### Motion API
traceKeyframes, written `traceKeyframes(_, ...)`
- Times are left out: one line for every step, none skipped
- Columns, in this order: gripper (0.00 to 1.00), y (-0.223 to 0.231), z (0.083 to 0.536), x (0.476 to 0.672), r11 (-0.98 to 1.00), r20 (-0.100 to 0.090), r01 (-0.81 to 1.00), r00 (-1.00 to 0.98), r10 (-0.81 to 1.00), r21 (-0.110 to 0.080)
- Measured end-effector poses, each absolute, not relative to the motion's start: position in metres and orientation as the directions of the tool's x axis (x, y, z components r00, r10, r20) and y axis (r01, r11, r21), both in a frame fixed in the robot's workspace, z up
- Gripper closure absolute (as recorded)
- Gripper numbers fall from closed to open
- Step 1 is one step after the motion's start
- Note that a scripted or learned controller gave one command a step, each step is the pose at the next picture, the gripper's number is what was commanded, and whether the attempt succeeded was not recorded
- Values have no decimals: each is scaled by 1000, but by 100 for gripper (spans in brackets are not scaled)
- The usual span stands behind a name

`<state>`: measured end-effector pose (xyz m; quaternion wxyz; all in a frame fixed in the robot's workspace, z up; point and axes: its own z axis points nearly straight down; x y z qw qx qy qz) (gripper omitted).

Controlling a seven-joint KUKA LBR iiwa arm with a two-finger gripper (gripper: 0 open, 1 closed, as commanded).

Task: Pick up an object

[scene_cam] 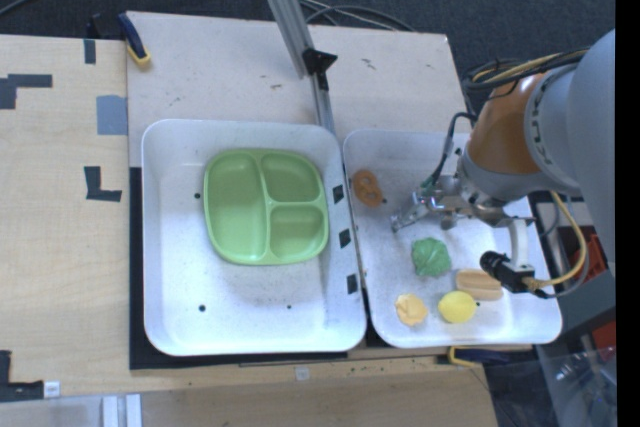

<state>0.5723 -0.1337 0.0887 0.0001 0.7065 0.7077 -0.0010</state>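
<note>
My gripper hangs low over the right bin, in its middle, and is open with nothing between its fingers. A green leafy piece lies just below and to the right of it. An orange-brown item sits to the gripper's left near the bin's left wall. Along the front of the bin lie a yellow-orange piece, a yellow lemon-like ball and a tan bun-shaped item.
The left bin holds a green divided plate. A grey metal post slants up from between the bins at the back. The grey arm with its orange band covers the right bin's far right side.
</note>
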Motion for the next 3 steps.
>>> traceKeyframes(100,-133,99,572,3,0,1000,-3,1000,-2)
traceKeyframes(100,-132,141,571,2,0,1000,-2,1000,2)
traceKeyframes(100,-128,200,580,2,-1,1000,-2,1000,5)
